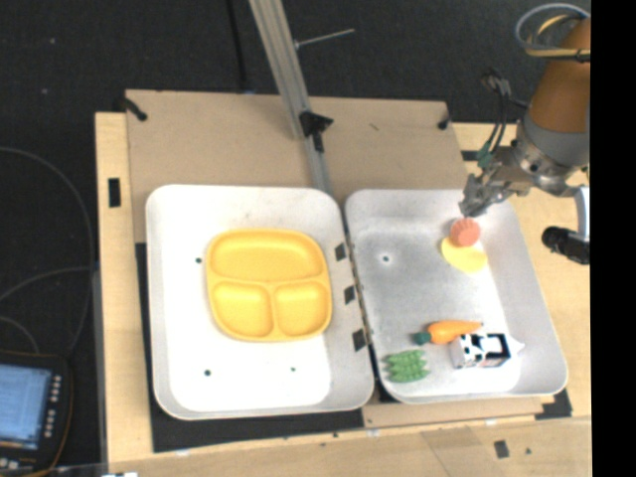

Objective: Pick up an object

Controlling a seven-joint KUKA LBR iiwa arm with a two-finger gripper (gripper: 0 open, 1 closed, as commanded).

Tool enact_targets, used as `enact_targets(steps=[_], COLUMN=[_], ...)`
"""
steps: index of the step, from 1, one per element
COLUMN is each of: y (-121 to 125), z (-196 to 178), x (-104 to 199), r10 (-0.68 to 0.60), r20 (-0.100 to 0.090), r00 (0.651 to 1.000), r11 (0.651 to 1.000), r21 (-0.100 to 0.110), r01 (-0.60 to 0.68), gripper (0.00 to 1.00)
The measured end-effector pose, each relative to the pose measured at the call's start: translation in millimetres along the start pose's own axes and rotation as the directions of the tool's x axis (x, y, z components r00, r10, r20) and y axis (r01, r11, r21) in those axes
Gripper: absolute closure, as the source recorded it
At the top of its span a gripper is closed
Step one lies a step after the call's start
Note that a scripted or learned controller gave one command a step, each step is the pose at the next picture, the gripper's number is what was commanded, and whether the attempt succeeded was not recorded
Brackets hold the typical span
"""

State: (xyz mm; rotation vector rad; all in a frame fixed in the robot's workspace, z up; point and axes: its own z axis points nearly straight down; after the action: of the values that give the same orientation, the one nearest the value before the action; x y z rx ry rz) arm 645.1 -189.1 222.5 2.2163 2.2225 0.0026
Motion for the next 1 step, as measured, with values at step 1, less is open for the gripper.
enact_targets(steps=[1], y=[8.2], z=[4.0], x=[45.8], r10=[-0.003], r20=[-0.001], r00=[1.000], r11=[1.000], r21=[0.002], r01=[0.003], gripper=[1.00])
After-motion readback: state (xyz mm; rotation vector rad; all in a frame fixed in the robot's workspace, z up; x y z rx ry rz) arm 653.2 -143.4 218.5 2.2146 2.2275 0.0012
